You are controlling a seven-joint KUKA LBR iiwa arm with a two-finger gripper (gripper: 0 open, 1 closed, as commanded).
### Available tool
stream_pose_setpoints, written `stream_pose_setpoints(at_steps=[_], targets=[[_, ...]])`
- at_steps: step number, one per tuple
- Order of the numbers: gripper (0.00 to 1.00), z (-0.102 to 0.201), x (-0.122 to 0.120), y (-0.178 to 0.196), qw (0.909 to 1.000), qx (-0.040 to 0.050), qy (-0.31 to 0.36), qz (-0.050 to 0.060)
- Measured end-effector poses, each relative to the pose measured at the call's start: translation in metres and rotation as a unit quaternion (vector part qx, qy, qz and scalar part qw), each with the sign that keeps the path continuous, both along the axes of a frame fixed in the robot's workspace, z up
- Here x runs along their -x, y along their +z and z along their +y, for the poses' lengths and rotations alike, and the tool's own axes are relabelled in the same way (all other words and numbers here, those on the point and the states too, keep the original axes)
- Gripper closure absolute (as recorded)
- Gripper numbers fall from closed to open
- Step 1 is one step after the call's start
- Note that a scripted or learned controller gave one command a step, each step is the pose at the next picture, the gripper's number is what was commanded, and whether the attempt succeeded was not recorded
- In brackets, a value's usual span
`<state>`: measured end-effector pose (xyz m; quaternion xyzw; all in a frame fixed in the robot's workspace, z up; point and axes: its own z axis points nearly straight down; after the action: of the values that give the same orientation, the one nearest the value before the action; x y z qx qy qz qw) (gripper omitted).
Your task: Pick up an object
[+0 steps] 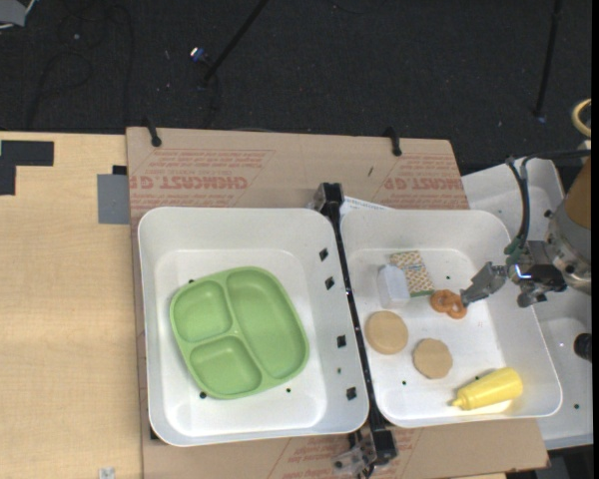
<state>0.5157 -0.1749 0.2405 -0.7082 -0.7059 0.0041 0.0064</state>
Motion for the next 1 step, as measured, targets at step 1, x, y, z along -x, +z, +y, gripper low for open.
stream_pose_setpoints(at_steps=[1], targets=[[0.0,0.0004,-0.0024,0.0066,1.0,0.001,0.002,-0.006]])
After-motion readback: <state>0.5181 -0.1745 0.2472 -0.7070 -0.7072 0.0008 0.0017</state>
